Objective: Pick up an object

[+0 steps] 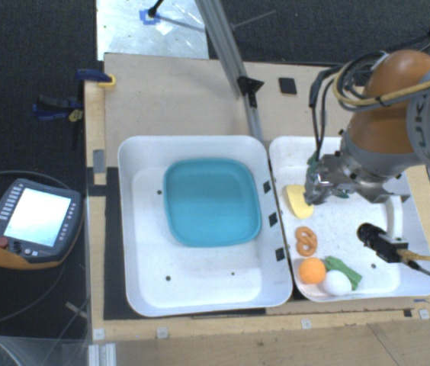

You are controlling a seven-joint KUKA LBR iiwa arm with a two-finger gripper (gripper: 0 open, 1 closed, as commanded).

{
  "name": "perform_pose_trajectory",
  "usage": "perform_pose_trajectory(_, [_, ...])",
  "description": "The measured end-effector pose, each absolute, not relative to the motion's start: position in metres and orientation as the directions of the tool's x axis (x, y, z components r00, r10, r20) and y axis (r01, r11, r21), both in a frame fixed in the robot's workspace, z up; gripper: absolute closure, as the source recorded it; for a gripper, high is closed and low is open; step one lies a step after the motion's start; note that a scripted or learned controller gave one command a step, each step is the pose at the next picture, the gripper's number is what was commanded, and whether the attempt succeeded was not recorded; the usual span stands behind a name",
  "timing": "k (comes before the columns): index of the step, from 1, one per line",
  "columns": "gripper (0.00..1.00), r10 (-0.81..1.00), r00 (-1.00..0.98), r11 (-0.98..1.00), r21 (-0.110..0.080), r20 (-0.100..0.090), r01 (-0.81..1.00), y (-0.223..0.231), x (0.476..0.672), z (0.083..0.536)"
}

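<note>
The right bin (283, 152) holds a pale yellow wedge (297, 201), a brown pretzel (306, 240), an orange ball (312, 271), a white egg (337, 282) and a green piece (347, 269). My gripper (316, 188) hangs over the right bin, just right of the yellow wedge and touching or nearly touching its edge. The arm's wrist covers the gripper from above. Nothing shows between its fingers.
A teal square plate (211, 202) lies in the left bin (140, 227). A grey pole (226, 44) slants across the bench's back. A teach pendant (32, 221) sits on the floor at left. The orange ball, egg and green piece crowd the right bin's front corner.
</note>
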State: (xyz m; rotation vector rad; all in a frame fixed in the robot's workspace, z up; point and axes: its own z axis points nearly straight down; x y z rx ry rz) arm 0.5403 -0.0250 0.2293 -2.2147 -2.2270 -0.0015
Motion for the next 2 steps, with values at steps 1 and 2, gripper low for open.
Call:
perform_pose_trajectory(1, [1.0,1.0,-0.004,0.004,0.0,0.0,1.0,0.028,0.56,0.22])
perform_pose_trajectory(2, [1.0,1.0,-0.005,0.005,0.002,0.001,1.0,0.075,0.577,0.234])
